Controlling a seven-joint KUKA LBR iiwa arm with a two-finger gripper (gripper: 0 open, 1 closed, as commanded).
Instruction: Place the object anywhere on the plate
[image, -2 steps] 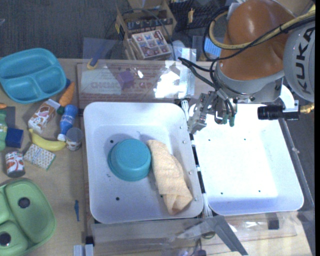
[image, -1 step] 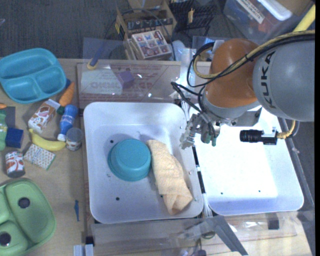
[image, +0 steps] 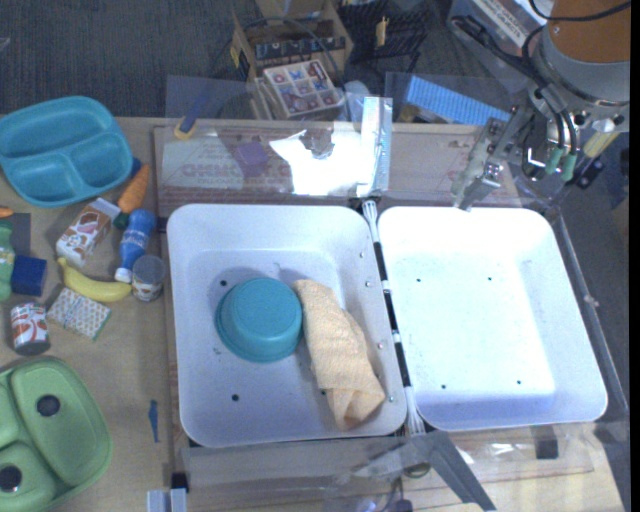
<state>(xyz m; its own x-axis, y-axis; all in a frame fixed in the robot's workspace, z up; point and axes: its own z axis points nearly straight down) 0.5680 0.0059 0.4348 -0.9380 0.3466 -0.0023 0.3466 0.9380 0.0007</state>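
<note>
yellow cloth (image: 340, 350) lying folded and rumpled in the left bin (image: 185, 300), well apart from the gripper (image: 478, 185), far below it and to its left in the camera view, across the seam where the 2 bins meet. long side running along the bin's right wall, lower end bunched near the bottom corner. upper left edge touching the round teal plate (image: 260, 318), possibly tucked slightly beneath its rim; hard to tell which. sitting farther from the gripper than the cloth does, on the bin floor, nothing on top of it.

poised above the far rim of the right bin (image: 480, 310), near its upper middle, tilted and pointing down-left. hanging from the grey arm with the orange band (image: 595, 25) at the top right corner. open or closed: cannot tell, since the metal tip reads as 1 thin glinting shape. no contact with cloth or plate.

far to the gripper's left, on the bench beyond the left bin: 1 blue divided tray (image: 60, 150), 1 banana (image: 95, 285), 1 blue bottle (image: 133, 245), and 1 green tray (image: 50, 430) at the lower corner.
</note>
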